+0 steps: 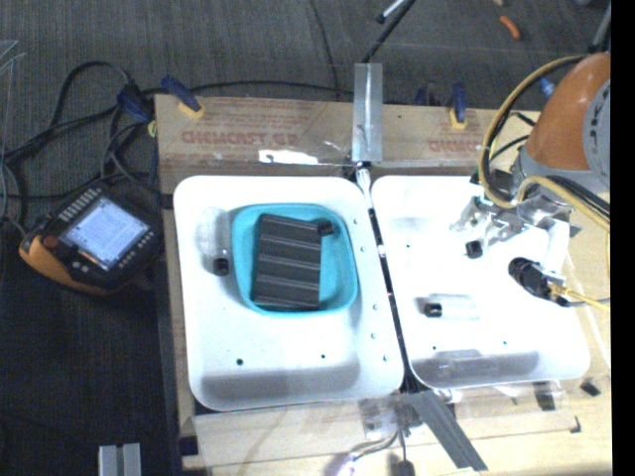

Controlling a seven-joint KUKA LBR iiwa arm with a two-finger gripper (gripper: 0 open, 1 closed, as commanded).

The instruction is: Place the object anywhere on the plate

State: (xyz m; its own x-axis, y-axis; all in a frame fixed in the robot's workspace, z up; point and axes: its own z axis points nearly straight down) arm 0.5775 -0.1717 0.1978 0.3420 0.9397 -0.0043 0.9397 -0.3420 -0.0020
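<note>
Object: a dark grey ribbed block [288, 261] lay flat on the plate, its long axis running near to far with a slight tilt, the far end leaning right. Its ribs ran across its width.
Corner detail: a small darker tab showed at the block's far right corner.
Plate: the turquoise plate [342, 271] sat in the middle of the left bin, its rim showing all around the block.
Left bin: the white left bin [288, 365] also held a small clear item with a black end [213, 246], just left of the plate.
Right bin: the white right bin [506, 345] held another small clear piece with a black end [444, 307] near its middle, long axis left to right.
Claw: the claw [491, 228] hung over the far part of the right bin, well apart from the plate; whether it was wide or narrow could not be told.
Arm: the grey arm with its orange band [566, 117] came in from the right.
Surface: the wooden surface [258, 132] carried both bins side by side.
Floor: a handheld controller with a lit screen [99, 236] lay left of the surface.
</note>
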